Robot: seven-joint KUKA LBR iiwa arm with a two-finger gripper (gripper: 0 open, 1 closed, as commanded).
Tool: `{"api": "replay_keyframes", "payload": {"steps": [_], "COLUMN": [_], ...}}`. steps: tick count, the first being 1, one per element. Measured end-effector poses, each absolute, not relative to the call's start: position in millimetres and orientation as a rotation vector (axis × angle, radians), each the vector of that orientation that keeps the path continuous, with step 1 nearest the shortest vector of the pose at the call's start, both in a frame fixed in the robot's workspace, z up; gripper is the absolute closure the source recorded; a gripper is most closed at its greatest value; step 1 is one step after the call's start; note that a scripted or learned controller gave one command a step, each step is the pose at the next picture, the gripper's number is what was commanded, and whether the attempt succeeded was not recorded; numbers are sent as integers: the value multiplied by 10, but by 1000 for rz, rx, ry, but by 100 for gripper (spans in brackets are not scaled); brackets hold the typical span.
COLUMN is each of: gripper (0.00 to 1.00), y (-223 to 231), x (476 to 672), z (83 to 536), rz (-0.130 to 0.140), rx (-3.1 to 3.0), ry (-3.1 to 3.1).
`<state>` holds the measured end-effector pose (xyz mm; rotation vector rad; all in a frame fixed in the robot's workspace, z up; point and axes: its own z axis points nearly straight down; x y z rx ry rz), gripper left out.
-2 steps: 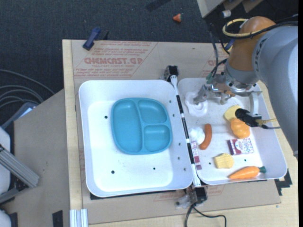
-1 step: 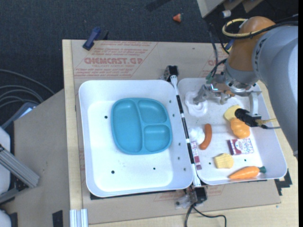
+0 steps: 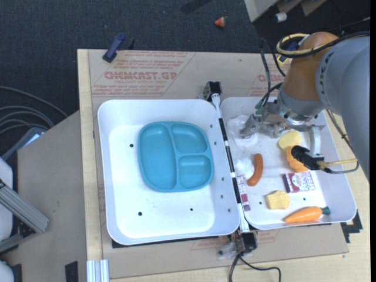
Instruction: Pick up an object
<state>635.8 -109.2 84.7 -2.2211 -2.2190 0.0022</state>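
My gripper (image 3: 252,125) hangs low over the back left part of the right bin (image 3: 346,201), close beside a crumpled clear plastic piece (image 3: 237,126). An orange-red sausage (image 3: 255,169) lies in front of it, next to a small white item (image 3: 243,167). To the right of the gripper are a yellow piece (image 3: 289,140) and an orange piece (image 3: 295,162). Nearer the front lie a small pink-and-white carton (image 3: 301,182), a yellow waffle-like piece (image 3: 278,200) and a carrot (image 3: 305,214). I cannot see anything held.
The left bin (image 3: 117,204) holds a blue divided plate (image 3: 175,155). The grey arm with its orange band (image 3: 308,69) reaches in over the right bin's back right corner. A blue item (image 3: 114,47) and a small orange bit (image 3: 220,22) lie beyond the bench.
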Motion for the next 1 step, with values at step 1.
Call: {"api": "replay_keyframes", "payload": {"steps": [1], "gripper": [0], "y": [-1159], "x": [6635], "z": [844], "rz": [18], "rx": [-2205], "ry": [-2213]}}
